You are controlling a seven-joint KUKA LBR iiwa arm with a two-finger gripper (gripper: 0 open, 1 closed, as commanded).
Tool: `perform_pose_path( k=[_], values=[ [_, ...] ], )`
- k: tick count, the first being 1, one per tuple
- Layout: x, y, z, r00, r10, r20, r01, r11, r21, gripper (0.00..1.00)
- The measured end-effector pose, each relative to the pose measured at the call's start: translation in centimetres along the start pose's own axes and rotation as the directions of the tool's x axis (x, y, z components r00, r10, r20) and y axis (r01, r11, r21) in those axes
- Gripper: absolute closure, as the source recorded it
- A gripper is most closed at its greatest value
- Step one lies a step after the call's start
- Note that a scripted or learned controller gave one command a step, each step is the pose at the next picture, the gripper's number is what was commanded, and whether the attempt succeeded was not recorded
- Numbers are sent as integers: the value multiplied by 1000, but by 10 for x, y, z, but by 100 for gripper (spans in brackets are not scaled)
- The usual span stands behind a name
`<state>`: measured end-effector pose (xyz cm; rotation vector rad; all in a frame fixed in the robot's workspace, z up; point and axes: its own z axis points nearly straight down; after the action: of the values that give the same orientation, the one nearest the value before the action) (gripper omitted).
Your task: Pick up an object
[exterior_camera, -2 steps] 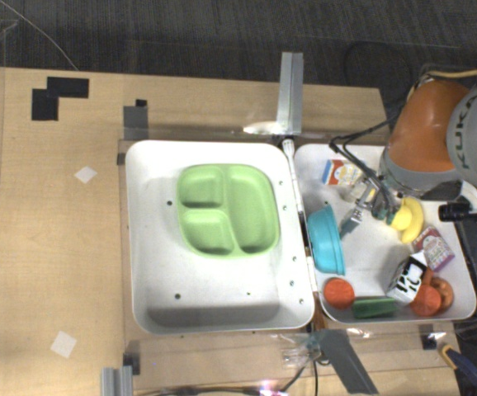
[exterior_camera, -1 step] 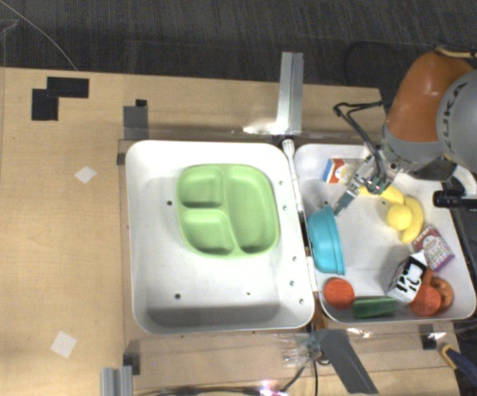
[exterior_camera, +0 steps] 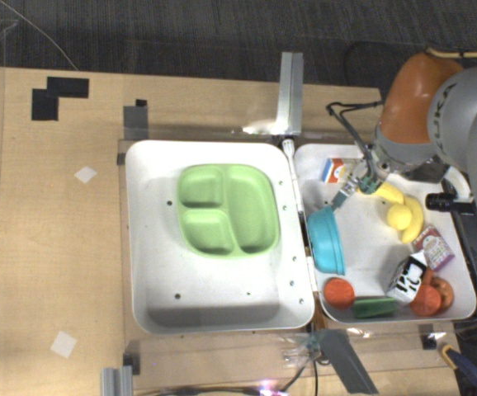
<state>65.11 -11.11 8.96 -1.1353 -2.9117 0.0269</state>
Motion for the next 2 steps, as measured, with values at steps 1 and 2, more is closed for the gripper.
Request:
perform_pose_path(
  k=[1, 2],
  values=[
    [4, -2, -28, 999, 51, 16, -51, 998, -29, 0],
    [15, 7, -8, 989, 144, 16, -144, 989, -23, 0]
  ],
)
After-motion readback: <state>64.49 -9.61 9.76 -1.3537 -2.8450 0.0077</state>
